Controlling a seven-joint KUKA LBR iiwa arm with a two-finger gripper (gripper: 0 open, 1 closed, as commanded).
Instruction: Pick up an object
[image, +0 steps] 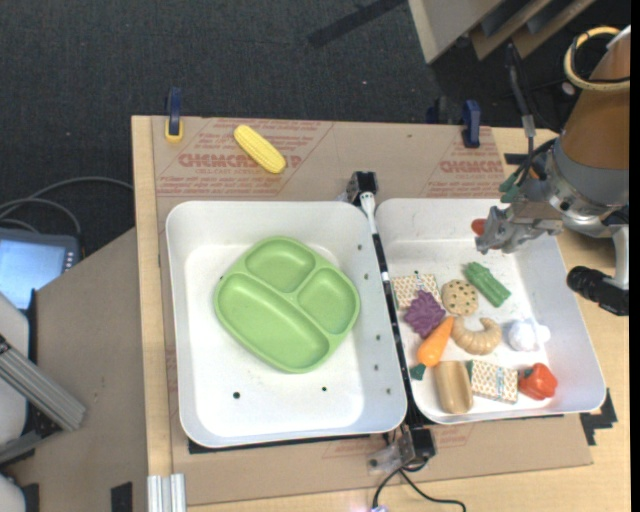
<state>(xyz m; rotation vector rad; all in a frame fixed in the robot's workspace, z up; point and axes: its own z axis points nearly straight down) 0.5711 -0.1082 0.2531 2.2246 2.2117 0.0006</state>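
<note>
In the camera view we are seeing the hand (497, 232) hanging over the back of the right bin (575, 330), above bare white floor; nothing is showing between its parts, and we cannot tell whether it is spread or pressed together; so we are judging the pick as not yet made, with the descent, the grip and the lift all left to do.

The nearest candidate is the green pickle (486, 283), lying just in front of the hand; its long axis is running diagonally, from back-left to front-right. Beside it are lying a speckled cookie (460, 296), a purple grape bunch (424, 313), a carrot (435, 345) and a croissant (476, 335); all are resting on the bin floor.

In the left bin (195, 400) a green divided plate (287, 303) is sitting; a yellow corn cob (259, 149) is lying on the table (110, 300) behind it.
</note>
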